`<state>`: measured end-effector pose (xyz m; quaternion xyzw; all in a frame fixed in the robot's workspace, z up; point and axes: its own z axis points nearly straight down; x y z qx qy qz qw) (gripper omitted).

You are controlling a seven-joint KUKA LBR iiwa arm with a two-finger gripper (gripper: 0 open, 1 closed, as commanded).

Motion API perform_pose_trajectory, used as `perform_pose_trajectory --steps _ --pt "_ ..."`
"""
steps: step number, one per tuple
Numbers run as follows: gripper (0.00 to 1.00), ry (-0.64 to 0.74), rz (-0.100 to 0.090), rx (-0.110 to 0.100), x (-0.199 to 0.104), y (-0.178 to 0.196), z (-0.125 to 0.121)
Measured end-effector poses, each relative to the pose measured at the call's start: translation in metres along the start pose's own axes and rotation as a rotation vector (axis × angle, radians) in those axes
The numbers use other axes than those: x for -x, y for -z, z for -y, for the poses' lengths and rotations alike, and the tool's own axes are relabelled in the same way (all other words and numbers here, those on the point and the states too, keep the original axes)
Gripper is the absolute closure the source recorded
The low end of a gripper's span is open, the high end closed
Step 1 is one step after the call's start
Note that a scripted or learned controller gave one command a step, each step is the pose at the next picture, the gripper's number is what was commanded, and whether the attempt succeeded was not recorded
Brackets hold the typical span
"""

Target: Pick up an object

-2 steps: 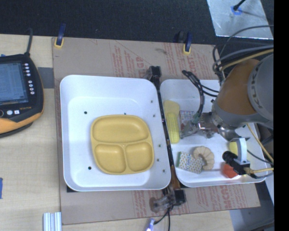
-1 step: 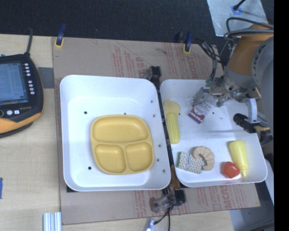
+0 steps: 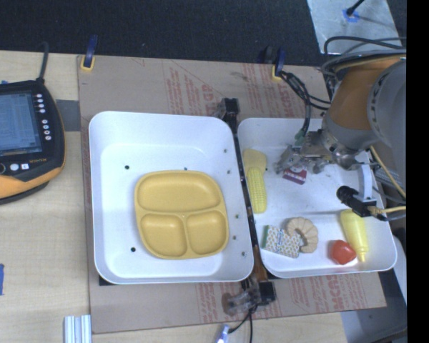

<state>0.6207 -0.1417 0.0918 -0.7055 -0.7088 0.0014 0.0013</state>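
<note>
Metal hand [image 3: 294, 164] low in right bin [image 3: 322, 263]; grip state unclear. Ridged yellow corn cob [image 3: 256, 179] just left of it.

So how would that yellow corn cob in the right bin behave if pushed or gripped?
The yellow plastic corn cob looks long and rounded, so a sideways push would probably roll it. It lies beside the right white bin's left wall, which may block one finger. Its kernel bumps should limit slipping.
</note>
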Motion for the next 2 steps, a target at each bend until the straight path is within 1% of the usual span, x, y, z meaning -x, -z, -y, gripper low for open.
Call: perform_pose_trajectory --steps 1,2 --pt "1.00 0.002 0.000 -0.002 0.001 0.011 0.000" --pt "1.00 0.000 -0.002 0.002 -0.072 0.101 0.021"
